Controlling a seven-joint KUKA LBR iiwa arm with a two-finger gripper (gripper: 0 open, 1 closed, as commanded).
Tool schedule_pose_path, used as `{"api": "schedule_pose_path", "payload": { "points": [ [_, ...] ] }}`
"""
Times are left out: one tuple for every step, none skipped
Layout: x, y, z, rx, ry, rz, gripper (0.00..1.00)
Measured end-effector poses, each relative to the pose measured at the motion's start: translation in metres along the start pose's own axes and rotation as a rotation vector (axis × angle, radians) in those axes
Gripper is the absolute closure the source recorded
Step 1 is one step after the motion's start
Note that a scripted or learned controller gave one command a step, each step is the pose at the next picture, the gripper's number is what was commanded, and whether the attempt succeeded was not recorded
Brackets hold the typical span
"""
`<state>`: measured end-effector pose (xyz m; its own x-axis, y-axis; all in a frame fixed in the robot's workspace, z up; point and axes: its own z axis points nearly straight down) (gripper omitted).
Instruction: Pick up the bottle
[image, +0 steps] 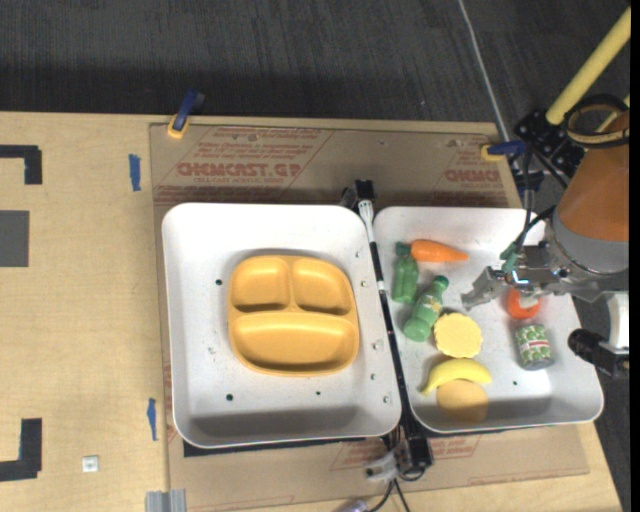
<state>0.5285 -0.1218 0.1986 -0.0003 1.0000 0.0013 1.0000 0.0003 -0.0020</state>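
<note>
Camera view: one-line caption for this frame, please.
Gripper over the right bin of toy food, green bottles lying nearby; yellow divided plate in the left bin.

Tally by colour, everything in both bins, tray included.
Green: 3, two bottles and a can
Yellow: 3, tray, lemon slice, banana
Orange: 2, carrot, round fruit
Red: 1, item by the gripper
Total: 9
</note>
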Motion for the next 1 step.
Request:
{"api": "schedule_pose_path", "payload": {
  "points": [
    [0.0195, 0.0342, 0.0905, -0.019, 0.001, 0.102, 0.00]
  ]
}}
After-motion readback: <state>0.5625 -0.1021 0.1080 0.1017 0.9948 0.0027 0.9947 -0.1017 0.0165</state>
